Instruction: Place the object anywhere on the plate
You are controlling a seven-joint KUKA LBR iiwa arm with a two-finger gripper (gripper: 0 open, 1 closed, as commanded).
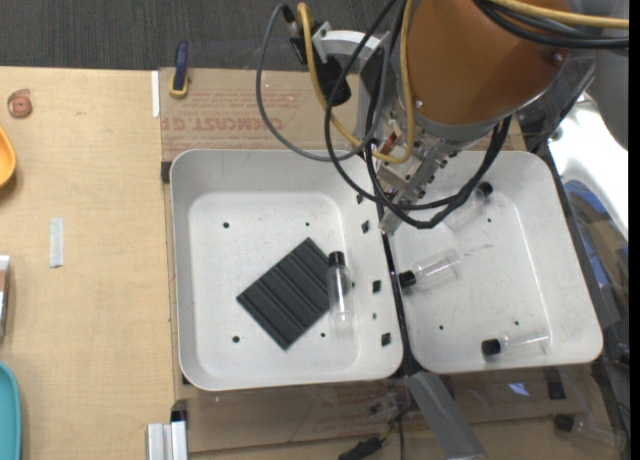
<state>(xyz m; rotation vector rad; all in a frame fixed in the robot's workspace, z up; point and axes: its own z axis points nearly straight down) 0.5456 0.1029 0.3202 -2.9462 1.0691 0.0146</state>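
Vial (338,288), clear with a black cap, lies below and left of the gripper (415,180), touching the right edge of the dark ribbed plate (288,293) in the left bin (190,248); whether it overlaps the plate is unclear. Gripper hangs over the divide between the bins, cables crossing it, nothing visibly held. Right and below it, in the right bin (570,268), lie three more vials (430,270), apart from each other.

Robotics lab: KUKA arm (490,38) w/ cables over two white bins (190,248), plywood bench (80,198).
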